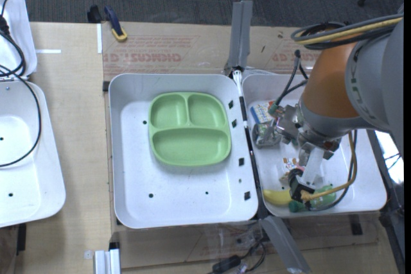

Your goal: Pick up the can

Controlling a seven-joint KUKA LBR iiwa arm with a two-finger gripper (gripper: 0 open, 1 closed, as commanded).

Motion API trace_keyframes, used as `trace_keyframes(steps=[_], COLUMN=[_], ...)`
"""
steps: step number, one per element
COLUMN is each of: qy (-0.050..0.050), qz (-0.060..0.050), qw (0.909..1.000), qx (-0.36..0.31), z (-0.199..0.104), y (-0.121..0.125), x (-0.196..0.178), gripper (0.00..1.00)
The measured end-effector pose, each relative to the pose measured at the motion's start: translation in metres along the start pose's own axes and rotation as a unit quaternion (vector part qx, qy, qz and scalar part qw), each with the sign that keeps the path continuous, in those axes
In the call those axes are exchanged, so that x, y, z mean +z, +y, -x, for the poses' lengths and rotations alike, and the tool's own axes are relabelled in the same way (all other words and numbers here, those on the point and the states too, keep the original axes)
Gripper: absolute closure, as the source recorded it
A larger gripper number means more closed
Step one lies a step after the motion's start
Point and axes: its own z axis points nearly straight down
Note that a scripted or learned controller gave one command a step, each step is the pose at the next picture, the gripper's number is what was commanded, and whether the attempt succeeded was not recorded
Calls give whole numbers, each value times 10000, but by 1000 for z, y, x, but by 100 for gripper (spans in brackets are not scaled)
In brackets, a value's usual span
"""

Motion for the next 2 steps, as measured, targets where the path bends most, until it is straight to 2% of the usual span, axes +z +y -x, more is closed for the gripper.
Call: trace_keyframes(steps=[1, 2], qy=[1, -5], qz=[11, 8], qw=[9986, 10000], qx=[523, -7], z=[-28, -42], y=[-22, 108], x=[-21, 0], gripper=[0, 0])
